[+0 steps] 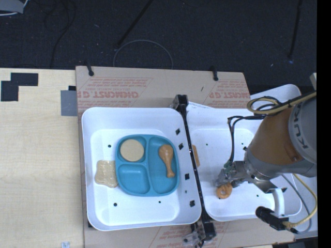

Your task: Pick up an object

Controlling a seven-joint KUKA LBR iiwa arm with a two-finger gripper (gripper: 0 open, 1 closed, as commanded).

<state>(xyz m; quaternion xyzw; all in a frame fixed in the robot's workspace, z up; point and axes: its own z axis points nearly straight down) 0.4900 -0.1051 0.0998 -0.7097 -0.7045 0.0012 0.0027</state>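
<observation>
My counter [36,154] is pale wood. A brown cardboard sheet [155,89] with red print lies flat on it, and two white bins, left bin [98,211] and right bin [217,120], sit side by side on that sheet, touching.

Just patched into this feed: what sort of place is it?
Probably a robotics lab bench: two white bins on cardboard, a blue toy-food tray, and loose cables on dark floor behind.

pale wood worktop [36,159] at left, with black tape marks [18,84] and a grey patch [68,102] near its upper edge. brown cardboard sheet [160,89] printed with red mirrored lettering lies under the bins. dark carpeted floor [207,25] behind, crossed by thin black cables [142,48], one lying in a loop. light even.
</observation>
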